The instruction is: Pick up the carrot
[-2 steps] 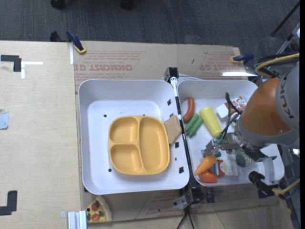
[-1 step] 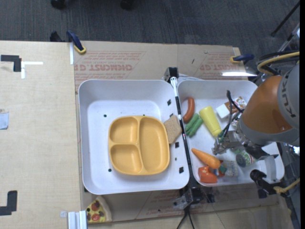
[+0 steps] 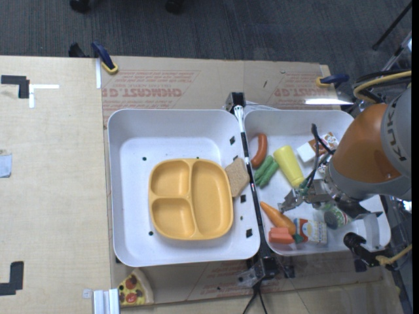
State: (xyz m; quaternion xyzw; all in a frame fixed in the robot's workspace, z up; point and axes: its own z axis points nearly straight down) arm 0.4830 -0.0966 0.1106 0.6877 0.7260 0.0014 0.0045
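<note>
Wooden bench [image 3: 52,195], cardboard sheet [image 3: 196,84], dark carpet [image 3: 216,18]

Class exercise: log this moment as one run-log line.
arm: over right bin | gripper: above carrot, nothing seen between fingers | carrot: lying in bin, not lifted | tray: left bin

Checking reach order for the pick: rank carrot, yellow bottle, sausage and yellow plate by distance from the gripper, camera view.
From the gripper in the right bin:
1. carrot, just below-left of it
2. yellow bottle, above it
3. sausage, farther up-left, near the divider
4. yellow plate, left bin
</note>
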